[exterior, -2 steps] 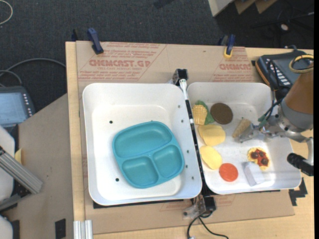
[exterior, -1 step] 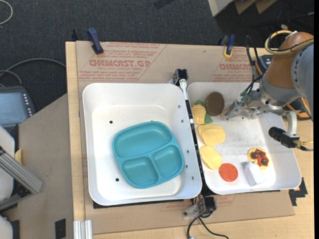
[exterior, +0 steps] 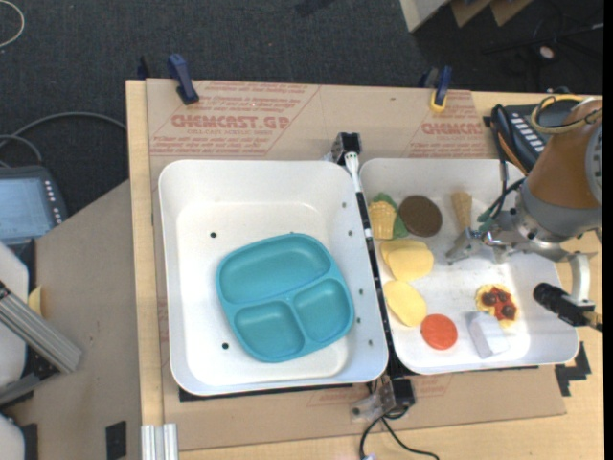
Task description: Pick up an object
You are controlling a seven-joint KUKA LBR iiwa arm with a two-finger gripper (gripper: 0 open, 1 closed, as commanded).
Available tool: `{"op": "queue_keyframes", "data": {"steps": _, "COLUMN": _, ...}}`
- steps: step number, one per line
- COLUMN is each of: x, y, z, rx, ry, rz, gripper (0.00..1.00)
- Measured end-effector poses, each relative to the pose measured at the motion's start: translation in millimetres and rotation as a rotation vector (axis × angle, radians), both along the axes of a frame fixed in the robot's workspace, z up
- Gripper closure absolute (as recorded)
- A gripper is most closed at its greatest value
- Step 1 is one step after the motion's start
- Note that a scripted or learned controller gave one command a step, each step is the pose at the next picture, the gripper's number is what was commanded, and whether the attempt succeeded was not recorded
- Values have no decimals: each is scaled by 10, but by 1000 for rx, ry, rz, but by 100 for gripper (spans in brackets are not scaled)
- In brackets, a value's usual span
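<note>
My gripper [exterior: 468,243] hangs low over the middle of the right bin [exterior: 536,353], with the arm's orange band [exterior: 565,166] behind it at the right. Toy foods lie around it. A tan cone [exterior: 462,205] is just behind it and a brown round cookie [exterior: 420,216] lies to its left. A corn cob [exterior: 383,218] lies by the bin's left wall. Two yellow pieces [exterior: 409,259] [exterior: 405,302] sit to the gripper's front left. Nearer the front are a red disc [exterior: 440,332], a pizza slice [exterior: 497,302] and a pale grey block [exterior: 482,334]. I see nothing held.
The left bin [exterior: 182,257] holds a teal divided plate [exterior: 284,295]. A black clamp [exterior: 347,147] sits at the back where the bins meet, and blue [exterior: 181,77] and yellow [exterior: 440,87] clamps hold the board's far edge.
</note>
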State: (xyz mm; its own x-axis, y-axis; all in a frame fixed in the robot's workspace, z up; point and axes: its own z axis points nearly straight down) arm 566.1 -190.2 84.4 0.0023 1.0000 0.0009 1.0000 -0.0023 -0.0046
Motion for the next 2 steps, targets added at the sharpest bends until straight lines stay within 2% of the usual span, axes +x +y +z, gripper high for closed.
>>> {"op": "queue_keyframes", "data": {"steps": 1, "x": -451, "y": 174, "z": 528, "rx": 1, "ry": -3, "rz": 0, "gripper": 0}}
{"op": "queue_keyframes", "data": {"steps": 2, "x": -864, "y": 1756, "z": 1128, "rx": 7, "ry": -7, "rz": 19, "gripper": 0}}
